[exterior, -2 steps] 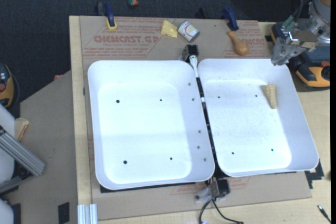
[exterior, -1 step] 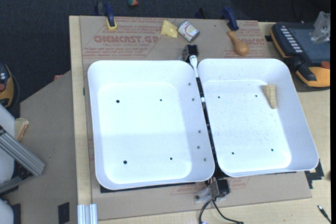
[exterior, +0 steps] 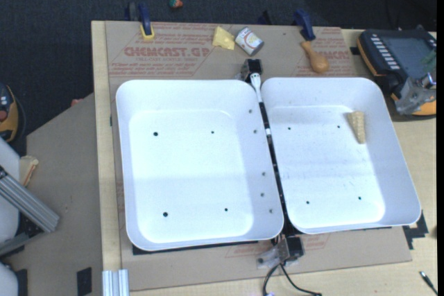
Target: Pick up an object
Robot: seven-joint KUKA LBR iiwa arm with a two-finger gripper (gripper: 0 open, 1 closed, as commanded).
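Note:
A small tan cone-shaped object [exterior: 357, 126] lies in the right bin [exterior: 326, 218], near its far right corner. The left bin [exterior: 139, 218] sits beside it, and the two bins touch along a dark seam at the centre.
Behind the bins on the brown board lie a yellow wedge [exterior: 223, 39], a small white-and-grey box [exterior: 249, 41] and an orange-brown wooden piece [exterior: 316, 59]. Two blue clamps [exterior: 145, 19] hold the board's far edge. A black-and-orange handheld device [exterior: 395, 59] rests at the right.

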